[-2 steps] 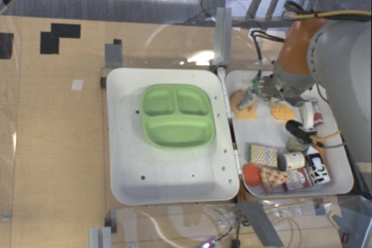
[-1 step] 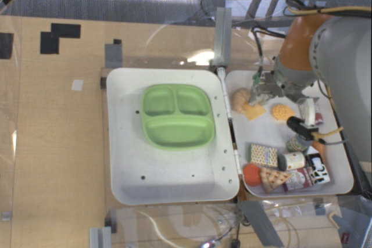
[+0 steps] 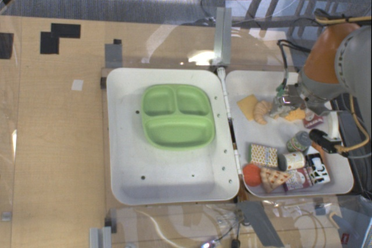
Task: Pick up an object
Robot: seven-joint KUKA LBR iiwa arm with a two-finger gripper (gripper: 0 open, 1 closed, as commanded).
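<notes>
My gripper [image 3: 283,100] hangs low over the far part of the right bin [image 3: 232,125], at the end of the grey arm with the orange band [image 3: 325,61]. Just left of it lie a pale croissant [image 3: 263,111] and a yellow cheese wedge [image 3: 247,105]. A yellow-orange piece [image 3: 295,115] lies just to its right, and a dark red item [image 3: 314,121] lies beyond that. The gripper's body hides what is right under it.
The right bin's near half holds a grey-green can [image 3: 300,140], a white cylinder [image 3: 293,160], a patterned box [image 3: 263,155], a red tomato [image 3: 251,174], a pizza slice [image 3: 273,178] and a black-and-white carton [image 3: 317,170]. A green divided plate [image 3: 177,116] sits in the left bin [image 3: 125,142].
</notes>
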